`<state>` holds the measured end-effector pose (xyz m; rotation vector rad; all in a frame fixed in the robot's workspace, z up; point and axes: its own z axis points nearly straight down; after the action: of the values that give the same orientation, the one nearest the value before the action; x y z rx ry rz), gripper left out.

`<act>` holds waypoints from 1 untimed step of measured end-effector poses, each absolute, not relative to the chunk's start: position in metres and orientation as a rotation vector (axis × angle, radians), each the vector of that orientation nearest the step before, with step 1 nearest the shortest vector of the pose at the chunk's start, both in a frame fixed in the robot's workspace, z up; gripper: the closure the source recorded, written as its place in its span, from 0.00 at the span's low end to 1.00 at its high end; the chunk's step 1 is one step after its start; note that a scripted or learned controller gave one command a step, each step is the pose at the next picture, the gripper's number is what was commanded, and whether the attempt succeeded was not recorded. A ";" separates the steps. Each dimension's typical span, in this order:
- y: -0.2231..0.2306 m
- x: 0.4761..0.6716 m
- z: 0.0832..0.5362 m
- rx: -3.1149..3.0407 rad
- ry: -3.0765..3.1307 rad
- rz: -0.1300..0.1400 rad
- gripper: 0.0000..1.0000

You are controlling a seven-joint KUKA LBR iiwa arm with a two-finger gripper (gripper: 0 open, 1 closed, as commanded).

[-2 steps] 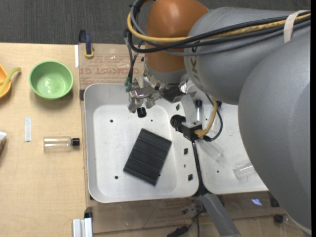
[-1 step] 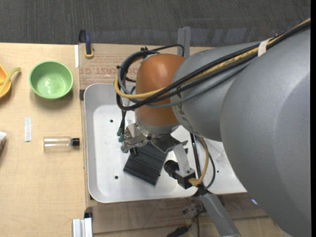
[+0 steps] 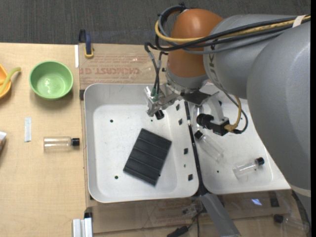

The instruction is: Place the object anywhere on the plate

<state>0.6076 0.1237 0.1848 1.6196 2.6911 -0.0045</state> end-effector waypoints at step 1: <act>0.172 0.549 0.157 1.367 2.830 -0.005 1.00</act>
<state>0.5495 0.1717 0.1570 1.3675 2.8303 -0.0047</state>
